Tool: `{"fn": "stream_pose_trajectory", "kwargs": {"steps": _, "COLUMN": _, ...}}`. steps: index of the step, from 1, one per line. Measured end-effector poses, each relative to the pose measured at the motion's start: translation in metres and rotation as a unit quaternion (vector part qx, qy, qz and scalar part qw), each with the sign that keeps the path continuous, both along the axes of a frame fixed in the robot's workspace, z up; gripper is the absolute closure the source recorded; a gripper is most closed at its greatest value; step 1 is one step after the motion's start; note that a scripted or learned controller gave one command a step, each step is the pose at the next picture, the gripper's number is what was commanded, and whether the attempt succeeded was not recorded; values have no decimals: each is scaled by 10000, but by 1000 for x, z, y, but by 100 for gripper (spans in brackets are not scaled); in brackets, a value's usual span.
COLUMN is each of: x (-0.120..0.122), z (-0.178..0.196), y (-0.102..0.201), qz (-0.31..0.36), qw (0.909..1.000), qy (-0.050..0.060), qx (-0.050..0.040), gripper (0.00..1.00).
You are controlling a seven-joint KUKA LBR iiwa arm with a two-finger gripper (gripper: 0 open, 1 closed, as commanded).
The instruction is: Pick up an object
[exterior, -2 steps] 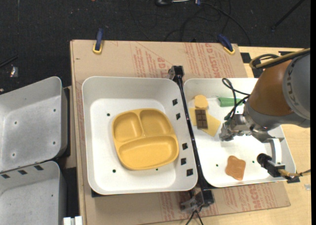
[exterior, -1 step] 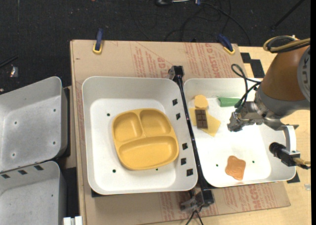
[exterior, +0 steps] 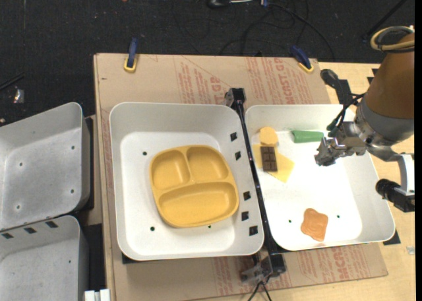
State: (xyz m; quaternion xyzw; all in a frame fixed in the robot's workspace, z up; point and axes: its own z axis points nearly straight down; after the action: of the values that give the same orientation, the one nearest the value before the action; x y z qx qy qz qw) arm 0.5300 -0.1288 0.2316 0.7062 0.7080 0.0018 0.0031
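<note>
a robotics lab: clamped plywood bench point(exterior: 198, 82), loose cables point(exterior: 277, 2), white bins point(exterior: 125, 161).

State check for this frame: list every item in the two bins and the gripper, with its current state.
Yellow divided plate: flat in left bin, compartments bare.
Brown block: lying on yellow wedge, right bin.
Orange round piece: touching block's far end.
Green block: lying flat.
Orange flat piece: lying alone.
Gripper: above right bin, holding nothing visible.

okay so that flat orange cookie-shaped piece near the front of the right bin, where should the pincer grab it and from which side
Probably straight down from above, closing across the narrower width of the flat orange cookie-shaped piece. It lies flat on the right white bin floor with open floor all around, so nothing blocks either finger. The pincer sits farther back.
</note>
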Motion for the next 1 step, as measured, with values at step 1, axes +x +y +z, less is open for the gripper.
{"fn": "stream_pose_trajectory", "kwargs": {"steps": 1, "x": 1, "z": 1, "y": 0, "qz": -4, "qw": 10000, "qy": 29, "qx": 6, "gripper": 100}}
